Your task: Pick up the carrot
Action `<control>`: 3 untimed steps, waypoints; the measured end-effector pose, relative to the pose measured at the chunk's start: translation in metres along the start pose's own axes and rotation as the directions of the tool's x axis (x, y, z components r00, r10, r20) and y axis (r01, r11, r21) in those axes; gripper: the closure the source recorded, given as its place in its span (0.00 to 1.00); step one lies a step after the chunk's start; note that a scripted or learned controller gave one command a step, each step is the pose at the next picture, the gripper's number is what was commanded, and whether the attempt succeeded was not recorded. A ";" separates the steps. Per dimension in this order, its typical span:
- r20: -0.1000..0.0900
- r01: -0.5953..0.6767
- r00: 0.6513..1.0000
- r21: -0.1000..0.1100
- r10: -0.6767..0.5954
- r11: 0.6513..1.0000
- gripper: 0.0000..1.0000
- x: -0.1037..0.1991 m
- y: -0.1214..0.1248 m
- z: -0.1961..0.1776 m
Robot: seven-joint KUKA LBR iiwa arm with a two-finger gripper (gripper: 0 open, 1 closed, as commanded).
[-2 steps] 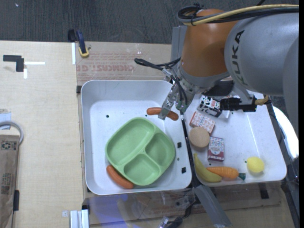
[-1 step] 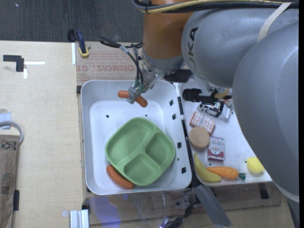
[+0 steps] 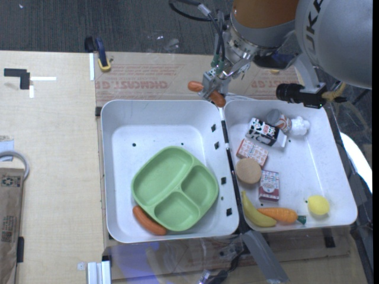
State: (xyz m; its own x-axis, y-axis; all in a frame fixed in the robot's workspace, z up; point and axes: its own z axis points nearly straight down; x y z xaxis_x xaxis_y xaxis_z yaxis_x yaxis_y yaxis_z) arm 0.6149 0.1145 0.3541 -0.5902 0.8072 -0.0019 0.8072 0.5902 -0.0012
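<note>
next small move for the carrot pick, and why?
Probably swing the gripper toward the near edge of the right bin. The carrot lies there beside the banana, while the gripper hangs above the far rims where the two bins meet, well away from it. An orange item sits by the gripper; what it is isn't clear.

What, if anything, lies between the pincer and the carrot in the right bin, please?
The pincer hangs above the far rim where the bins meet; the carrot lies at the right bin's near edge, touching the banana. On the bin floor between them lie a small carton and a tan disc. From above, nothing visible covers the carrot.
</note>
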 end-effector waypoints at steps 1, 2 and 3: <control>0.000 0.048 0.999 0.000 -0.048 0.999 1.00 -0.089 -0.015 -0.072; -0.001 0.258 0.966 0.000 -0.258 0.966 1.00 -0.082 -0.014 0.094; 0.000 0.161 0.987 -0.002 -0.161 0.987 1.00 0.014 0.035 0.065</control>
State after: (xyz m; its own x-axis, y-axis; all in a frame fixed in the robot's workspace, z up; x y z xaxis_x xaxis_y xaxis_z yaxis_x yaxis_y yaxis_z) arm 0.6354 0.1464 0.2886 -0.7123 0.7019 -0.0016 0.7019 0.7123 0.0001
